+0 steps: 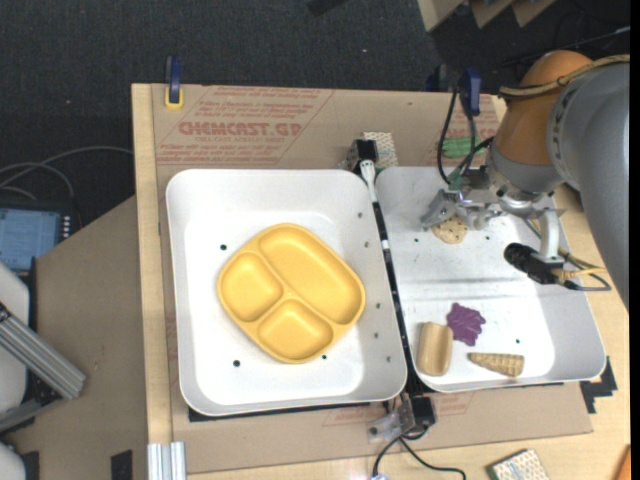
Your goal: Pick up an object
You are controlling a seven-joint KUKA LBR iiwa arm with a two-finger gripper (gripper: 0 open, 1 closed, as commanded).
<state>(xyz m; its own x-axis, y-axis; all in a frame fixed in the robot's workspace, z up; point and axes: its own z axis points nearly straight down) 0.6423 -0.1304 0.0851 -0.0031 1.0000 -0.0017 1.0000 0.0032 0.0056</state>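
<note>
**A:** Is there any writing you can read?

**B:** There is red print on the brown board behind the bins. The large letters read "CHEMCAST GP". The finer lines around them are too small to make out.

**A:** What do the bins hold?

**B:** The left bin holds a yellow tray with three compartments, lying at a slant. In the right bin, a tan cylinder sits by the near left corner. A purple piece is just beside it. Right of those, a cone-shaped piece lies on its side along the front rim. A pale round piece lies toward the far side, well apart from those three.

**A:** And the gripper?

**B:** The gripper is low over the far part of the right bin, directly at the pale round piece. I cannot tell whether the jaws are open or closed, or whether they have hold of it.

**A:** What about the surroundings?

**B:** A blue clamp pins the board's far left corner. Dark carpet lies beyond. The grey arm, orange above the wrist, reaches in from the right.
</note>
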